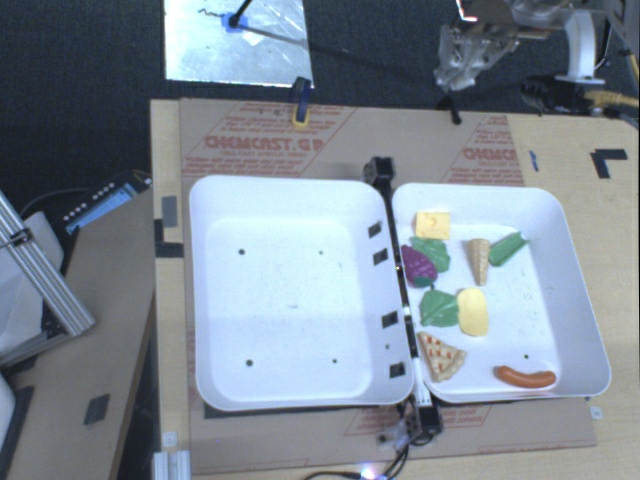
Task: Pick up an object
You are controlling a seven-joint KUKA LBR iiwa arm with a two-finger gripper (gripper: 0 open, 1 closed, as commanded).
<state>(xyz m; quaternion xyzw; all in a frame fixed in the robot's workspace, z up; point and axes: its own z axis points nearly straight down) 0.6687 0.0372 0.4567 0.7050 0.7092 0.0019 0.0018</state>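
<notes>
While above the bench, fingers (455, 68) grip nothing.

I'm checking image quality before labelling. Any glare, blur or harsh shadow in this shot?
Camera view: glare on the foil sheet at top; the gripper looks soft, slightly blurred; the right bin and its toy food are evenly lit, with faint shadows; the left bin is bright white but shows its dots.

toy foods (459, 288), scattered, right bin (570, 268)

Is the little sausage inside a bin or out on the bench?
Inside: the sausage lies flat in the right bin, near its front corner.
</notes>
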